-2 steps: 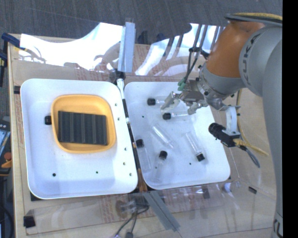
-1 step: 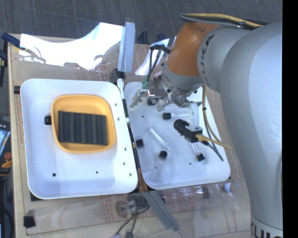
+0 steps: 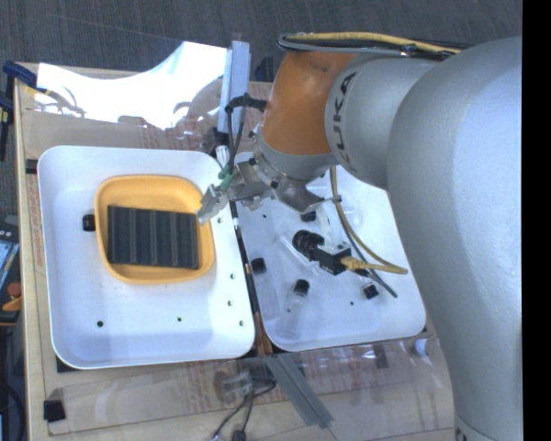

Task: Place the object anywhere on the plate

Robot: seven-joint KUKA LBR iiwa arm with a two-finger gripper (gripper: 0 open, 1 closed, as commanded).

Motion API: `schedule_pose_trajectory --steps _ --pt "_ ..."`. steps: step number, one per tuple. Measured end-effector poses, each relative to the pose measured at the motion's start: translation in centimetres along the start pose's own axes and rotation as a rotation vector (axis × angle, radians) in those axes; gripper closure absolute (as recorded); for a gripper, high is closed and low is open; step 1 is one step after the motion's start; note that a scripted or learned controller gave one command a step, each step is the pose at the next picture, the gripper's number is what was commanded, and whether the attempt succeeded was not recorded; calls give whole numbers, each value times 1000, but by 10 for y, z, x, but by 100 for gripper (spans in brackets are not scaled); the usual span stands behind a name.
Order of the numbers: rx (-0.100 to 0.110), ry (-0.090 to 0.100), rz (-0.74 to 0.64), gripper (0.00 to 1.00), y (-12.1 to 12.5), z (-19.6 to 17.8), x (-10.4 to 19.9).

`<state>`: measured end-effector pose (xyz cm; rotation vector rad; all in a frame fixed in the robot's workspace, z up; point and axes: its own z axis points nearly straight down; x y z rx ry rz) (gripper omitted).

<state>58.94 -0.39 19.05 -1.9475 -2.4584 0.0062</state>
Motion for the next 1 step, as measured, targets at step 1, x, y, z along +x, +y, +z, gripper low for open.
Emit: schedule_pose_trajectory --steps 1 --pt "-4 -2 -110 0 13 -1 45"
